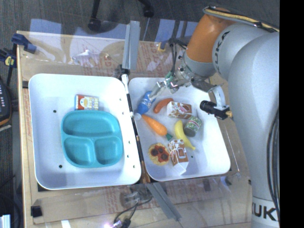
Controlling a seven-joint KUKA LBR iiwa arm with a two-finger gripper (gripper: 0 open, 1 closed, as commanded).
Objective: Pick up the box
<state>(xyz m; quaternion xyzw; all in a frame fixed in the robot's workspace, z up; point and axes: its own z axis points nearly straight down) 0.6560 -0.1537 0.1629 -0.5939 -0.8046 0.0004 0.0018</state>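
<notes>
A small orange box (86,101) lies flat in the left bin (42,87), just behind the teal divided tray (91,138). My gripper (166,83) hangs over the back part of the right bin (216,146), above the blue bottle (144,103) and the red sausage (163,104). It is far to the right of the orange box. I see nothing held in it.
The right bin also holds a carrot (155,124), a banana (182,134), a green can (192,125), a pizza slice (158,153) and two small cartons (180,109) (178,152). A metal divider (130,46) stands behind the seam between the bins.
</notes>
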